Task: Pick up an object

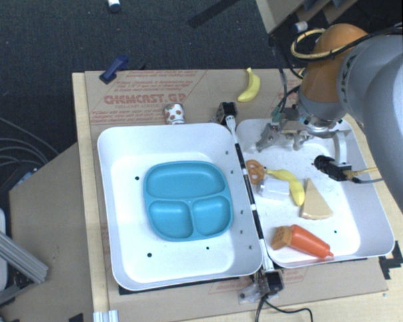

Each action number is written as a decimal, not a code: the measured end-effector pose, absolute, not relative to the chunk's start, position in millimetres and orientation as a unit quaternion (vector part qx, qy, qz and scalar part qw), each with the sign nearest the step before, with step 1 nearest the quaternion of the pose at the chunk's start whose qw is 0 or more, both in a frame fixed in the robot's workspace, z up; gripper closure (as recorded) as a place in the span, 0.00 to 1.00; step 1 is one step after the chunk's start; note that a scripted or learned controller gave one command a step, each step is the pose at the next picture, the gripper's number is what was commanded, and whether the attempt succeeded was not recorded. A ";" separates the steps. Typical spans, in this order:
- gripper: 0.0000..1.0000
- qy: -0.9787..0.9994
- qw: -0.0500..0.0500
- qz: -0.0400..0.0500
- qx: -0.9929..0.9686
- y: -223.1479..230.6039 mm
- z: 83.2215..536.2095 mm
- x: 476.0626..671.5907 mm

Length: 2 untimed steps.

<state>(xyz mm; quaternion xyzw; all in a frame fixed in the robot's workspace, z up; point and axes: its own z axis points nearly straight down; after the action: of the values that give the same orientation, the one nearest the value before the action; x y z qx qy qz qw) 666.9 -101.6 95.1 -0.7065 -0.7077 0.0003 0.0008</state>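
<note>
1. Room for moving is widest in the left bin (117, 214), where bare white floor rings the blue divided tray (187, 199) on all sides; the right bin (365, 233) is more crowded, with free floor mainly along its right side and near its far rim.
2. Gripper (284, 139) hangs over the far left corner of the right bin, near the wall that the two bins share, under the arm's orange band (330, 58); whether it is open or closed cannot be told.
3. Right bin holds a yellow banana (290, 183), a tan wedge (315, 204) just beside it, an orange carrot (310, 242) near the front rim with a brown lump (281, 237) touching its left end, a pretzel-like brown piece (255, 170) by the shared wall, and a pale block (275, 190) touching the banana.
4. Outside the bins, on the cardboard (145, 93), lie a second banana (249, 87) and a small spotted object (175, 113).
5. Grey arm body is cut off at the right edge and hides the right bin's far right corner.
</note>
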 end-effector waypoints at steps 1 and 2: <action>1.00 -0.708 0.000 0.000 -0.706 -101.5 105.6 667.5; 0.00 -0.708 0.000 0.000 -0.706 -101.5 105.3 667.3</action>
<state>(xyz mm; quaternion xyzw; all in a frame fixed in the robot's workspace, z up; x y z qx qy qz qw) 667.3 -101.5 105.3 -0.7064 -0.7078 -0.0001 0.0002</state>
